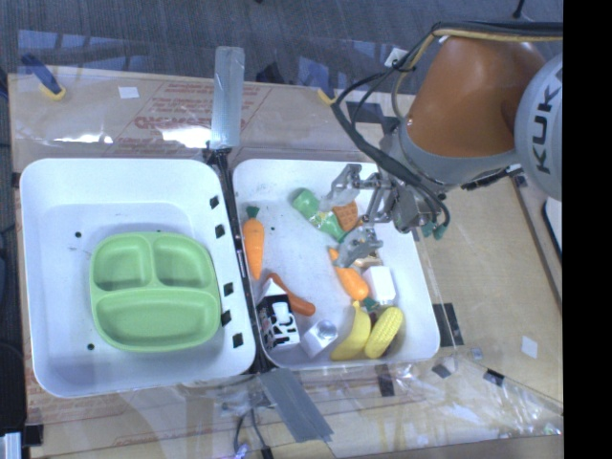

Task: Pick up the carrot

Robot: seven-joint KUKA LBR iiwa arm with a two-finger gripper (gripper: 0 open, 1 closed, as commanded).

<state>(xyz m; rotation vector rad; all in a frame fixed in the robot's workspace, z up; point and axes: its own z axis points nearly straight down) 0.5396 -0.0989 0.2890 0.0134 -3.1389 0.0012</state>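
Observation:
The carrot, orange with a green top, lies lengthwise along the left wall of the right bin. My gripper hangs over the middle right of that bin, about a hand's width to the right of the carrot. Its two metal fingers stand apart, open, one toward the back and one toward the front. Beneath the gap lie a small orange-brown piece and a green toy; neither is clamped. The grey wrist with its orange band covers the bin's back right corner.
The right bin also holds a black-and-white carton, an orange sausage-like piece, a second orange toy, a white block, a banana and corn. A green divided plate sits in the left bin.

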